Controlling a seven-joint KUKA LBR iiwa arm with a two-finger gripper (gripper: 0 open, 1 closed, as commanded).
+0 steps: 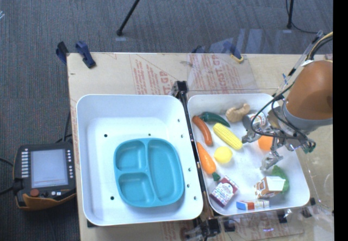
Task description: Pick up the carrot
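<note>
The carrot (205,158) is orange with a green top and lies along the left wall of the right bin (302,180), its top pointing toward the front. My gripper (261,146) hangs over the right half of that bin, well to the right of the carrot. It is open, and a small orange fruit (265,142) sits in the gap between its fingers. The carrot is untouched, with nothing on it.
Around the carrot lie a red sausage (203,130), a corn cob (227,136), a yellow lemon (223,154) and a dark red packet (223,191). A green pepper (215,118) and ginger root (237,112) lie farther back. The left bin (92,120) holds a blue divided plate (148,172).
</note>
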